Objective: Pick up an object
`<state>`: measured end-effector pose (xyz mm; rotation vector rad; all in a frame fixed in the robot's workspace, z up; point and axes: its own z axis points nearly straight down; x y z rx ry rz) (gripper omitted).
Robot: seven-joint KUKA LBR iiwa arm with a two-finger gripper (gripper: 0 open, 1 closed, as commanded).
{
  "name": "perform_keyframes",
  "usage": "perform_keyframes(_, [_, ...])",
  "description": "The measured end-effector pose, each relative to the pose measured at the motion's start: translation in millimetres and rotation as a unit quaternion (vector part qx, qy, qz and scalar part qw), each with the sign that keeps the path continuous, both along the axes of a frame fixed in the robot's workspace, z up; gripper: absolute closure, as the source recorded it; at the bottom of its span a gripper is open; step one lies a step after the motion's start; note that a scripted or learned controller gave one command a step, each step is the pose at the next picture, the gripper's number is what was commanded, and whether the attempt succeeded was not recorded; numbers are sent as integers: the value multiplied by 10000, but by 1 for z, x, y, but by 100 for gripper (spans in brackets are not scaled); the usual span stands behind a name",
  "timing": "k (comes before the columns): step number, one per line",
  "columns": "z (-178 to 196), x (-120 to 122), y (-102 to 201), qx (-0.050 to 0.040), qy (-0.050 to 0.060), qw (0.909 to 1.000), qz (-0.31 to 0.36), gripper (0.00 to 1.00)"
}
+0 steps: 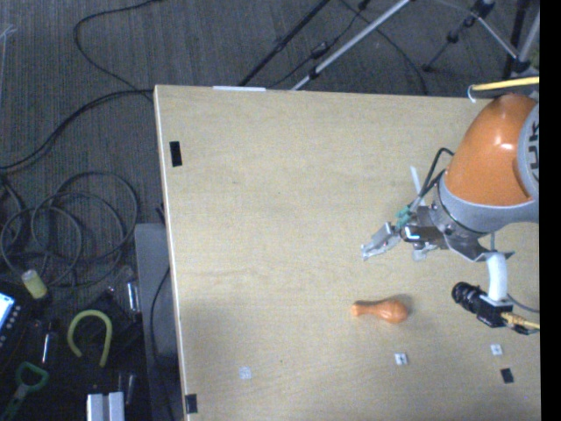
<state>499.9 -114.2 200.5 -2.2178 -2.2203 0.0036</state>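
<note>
The small orange pear-shaped object [382,310] lies on the pale wooden tabletop [263,235], long axis left to right with its narrow neck leftward, just below the gripper [379,246], which hangs above the surface, grasping nothing, whether spread or closed I cannot tell.

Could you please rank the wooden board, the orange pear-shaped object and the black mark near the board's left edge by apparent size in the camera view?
1. wooden board
2. orange pear-shaped object
3. black mark
</note>
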Motion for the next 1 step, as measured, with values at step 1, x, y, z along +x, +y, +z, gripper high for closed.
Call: perform_keyframes(1, [-118,23,-19,14,-2,9955,948,0])
